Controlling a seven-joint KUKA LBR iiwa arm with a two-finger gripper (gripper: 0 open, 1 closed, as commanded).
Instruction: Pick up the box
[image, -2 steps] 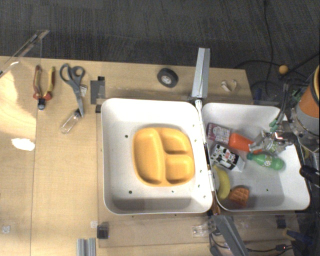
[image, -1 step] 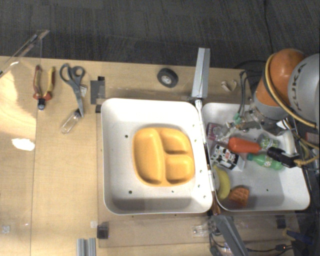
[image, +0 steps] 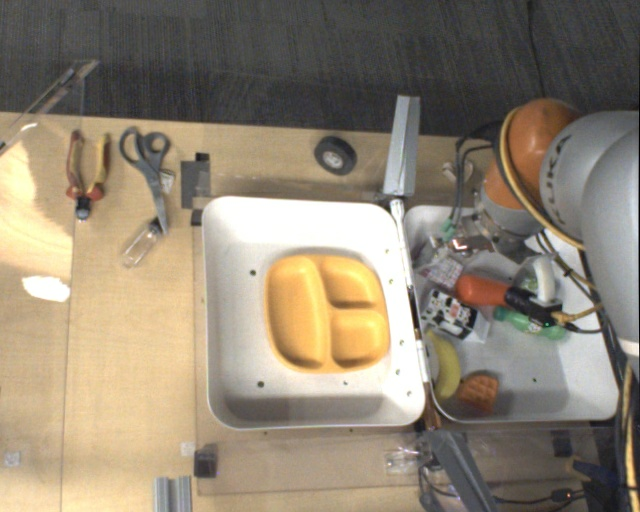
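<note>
A small black-and-white printed box (image: 449, 313) lies flat in the right bin (image: 590, 395), close to its left wall. My gripper (image: 463, 240) hangs over the far left corner of that bin, beyond the box and apart from it. A crumpled silvery packet (image: 438, 268) lies between the two. The wrist and the grey arm (image: 590, 180) hide the bin's far right part. Nothing shows between the gripper's tips.
Beside the box lie a red oblong thing (image: 484, 290), a green item (image: 522, 322), a banana (image: 447, 366) and a brown-orange lump (image: 480, 392). The left bin (image: 235, 390) holds a yellow divided plate (image: 326, 310). Scissors (image: 150, 165), pliers (image: 85, 170) and a tape roll (image: 335, 154) lie on the bench.
</note>
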